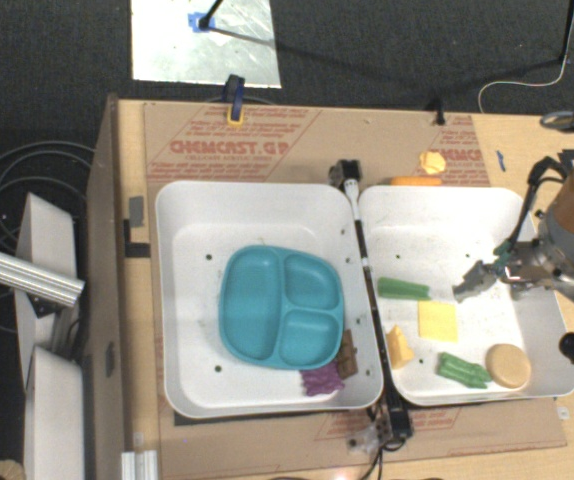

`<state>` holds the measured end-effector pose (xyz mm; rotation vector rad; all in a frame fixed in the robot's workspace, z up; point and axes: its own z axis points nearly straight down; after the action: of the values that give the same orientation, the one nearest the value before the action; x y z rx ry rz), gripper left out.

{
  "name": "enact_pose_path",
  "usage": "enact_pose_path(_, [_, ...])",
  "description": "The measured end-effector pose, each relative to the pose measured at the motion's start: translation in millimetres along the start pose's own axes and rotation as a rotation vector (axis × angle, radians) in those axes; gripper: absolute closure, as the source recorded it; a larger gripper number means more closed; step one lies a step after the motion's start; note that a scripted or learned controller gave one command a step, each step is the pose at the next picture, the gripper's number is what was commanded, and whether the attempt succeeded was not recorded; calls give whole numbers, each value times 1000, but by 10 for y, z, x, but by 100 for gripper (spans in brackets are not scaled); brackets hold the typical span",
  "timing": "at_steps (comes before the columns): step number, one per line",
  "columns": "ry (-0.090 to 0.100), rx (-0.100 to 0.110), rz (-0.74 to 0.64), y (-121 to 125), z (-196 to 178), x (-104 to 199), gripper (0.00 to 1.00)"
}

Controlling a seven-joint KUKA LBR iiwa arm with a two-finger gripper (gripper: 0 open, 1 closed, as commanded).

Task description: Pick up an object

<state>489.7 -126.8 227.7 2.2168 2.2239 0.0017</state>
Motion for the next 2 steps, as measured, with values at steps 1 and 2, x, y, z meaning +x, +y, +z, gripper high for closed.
enact_pose_path(1, [3, -8, -11, 1572, 342, 714, 0])
enact_pose_path(2, [1, 8, 5, 440, 447, 606, 0])
